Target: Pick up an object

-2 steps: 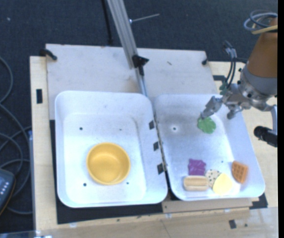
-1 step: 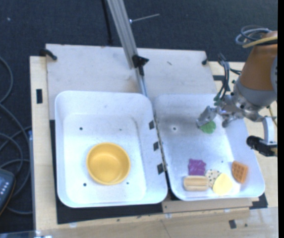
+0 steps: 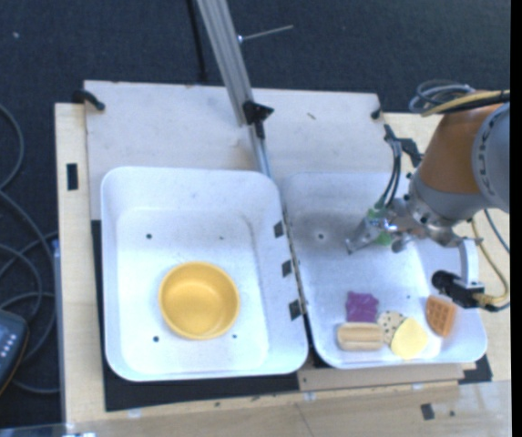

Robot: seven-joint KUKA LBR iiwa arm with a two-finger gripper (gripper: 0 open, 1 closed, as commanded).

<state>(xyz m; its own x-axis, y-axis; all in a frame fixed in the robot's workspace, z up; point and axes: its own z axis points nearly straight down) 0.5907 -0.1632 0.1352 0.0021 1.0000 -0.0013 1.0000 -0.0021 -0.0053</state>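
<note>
The light wooden tabletop point(image 3: 76, 244) carries two shallow white plastic bins. The left bin point(image 3: 133, 198) holds a round yellow bowl point(image 3: 199, 299). In the right bin point(image 3: 329, 209), along the near wall, a tan bread-roll-shaped piece point(image 3: 360, 337) lies with its long axis left to right, beside a purple block point(image 3: 362, 306), a pale yellow wedge point(image 3: 410, 339) and an orange waffle-textured piece point(image 3: 440, 316). The gripper point(image 3: 370, 235) hangs over the right bin's middle; whether the jaws are parted I cannot tell.

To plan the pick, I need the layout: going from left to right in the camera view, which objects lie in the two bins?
Yellow bowl → tan bread-like roll → purple piece → speckled cookie-like piece → pale yellow piece → orange waffle-like piece.
</note>
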